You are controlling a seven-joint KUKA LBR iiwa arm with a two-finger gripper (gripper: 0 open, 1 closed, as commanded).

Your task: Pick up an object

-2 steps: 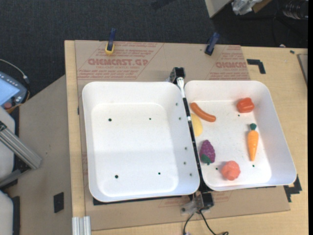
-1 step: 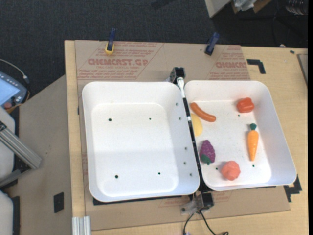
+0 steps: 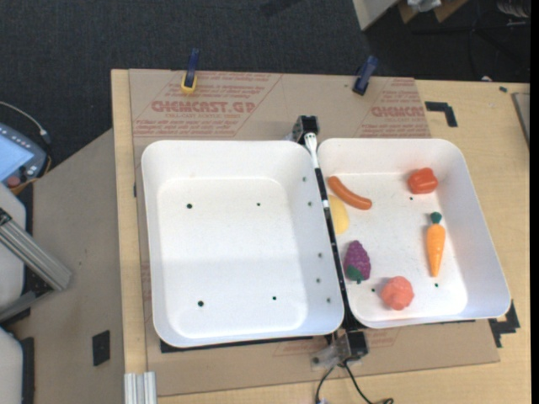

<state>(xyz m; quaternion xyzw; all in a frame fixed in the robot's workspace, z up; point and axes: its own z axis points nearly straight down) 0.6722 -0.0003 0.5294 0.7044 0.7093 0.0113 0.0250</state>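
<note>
Left bin (image 3: 168, 225) has nothing to grab; everything sits in the right bin (image 3: 472, 225). Hot dog (image 3: 349, 193) and yellow piece (image 3: 338, 217) hug its left edge, purple grapes (image 3: 357, 260) below, peach-ish fruit (image 3: 397, 292) near the front edge, carrot (image 3: 434, 244) and red pepper (image 3: 422, 181) rightward. Picking hasn't started (can't tell the gripper's state), so next: choose one and descend.

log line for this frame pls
right bin: hotdog, lemon, grapes, pepper, carrot, peach | nothing lifted
</note>
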